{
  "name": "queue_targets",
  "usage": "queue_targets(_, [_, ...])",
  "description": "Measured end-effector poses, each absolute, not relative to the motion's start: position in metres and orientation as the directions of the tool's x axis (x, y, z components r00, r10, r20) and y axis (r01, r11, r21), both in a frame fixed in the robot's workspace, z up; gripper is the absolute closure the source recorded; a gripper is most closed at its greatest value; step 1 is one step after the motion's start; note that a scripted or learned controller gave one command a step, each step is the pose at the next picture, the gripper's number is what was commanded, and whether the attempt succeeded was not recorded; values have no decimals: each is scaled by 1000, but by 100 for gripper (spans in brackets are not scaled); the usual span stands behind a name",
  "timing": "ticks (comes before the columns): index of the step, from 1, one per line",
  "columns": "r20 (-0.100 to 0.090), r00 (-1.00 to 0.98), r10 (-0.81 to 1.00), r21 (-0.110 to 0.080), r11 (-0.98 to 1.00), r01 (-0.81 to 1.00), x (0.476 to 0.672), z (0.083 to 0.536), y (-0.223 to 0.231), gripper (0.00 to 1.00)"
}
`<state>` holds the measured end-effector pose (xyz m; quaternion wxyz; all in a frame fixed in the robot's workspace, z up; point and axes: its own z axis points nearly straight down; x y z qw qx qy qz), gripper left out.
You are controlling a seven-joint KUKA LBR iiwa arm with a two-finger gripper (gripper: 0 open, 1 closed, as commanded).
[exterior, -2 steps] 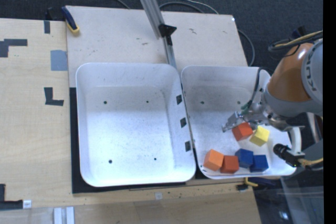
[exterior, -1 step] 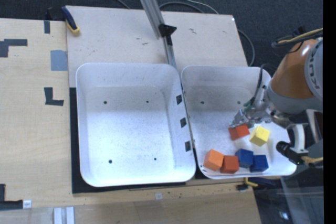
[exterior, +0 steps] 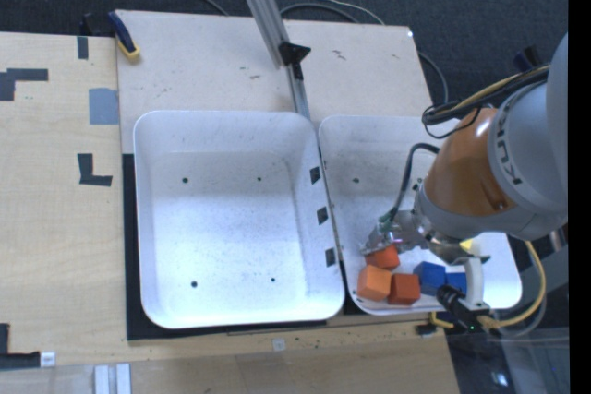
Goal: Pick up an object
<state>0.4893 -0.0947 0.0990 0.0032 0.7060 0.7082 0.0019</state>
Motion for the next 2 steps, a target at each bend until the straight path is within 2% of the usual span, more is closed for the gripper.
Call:
queue_targets(1, [2,-9,1000,6,9,1000,512,196,-21,100])
queue_targets(2, [2,-8,1000,-3,8,1000,522,191,30,100])
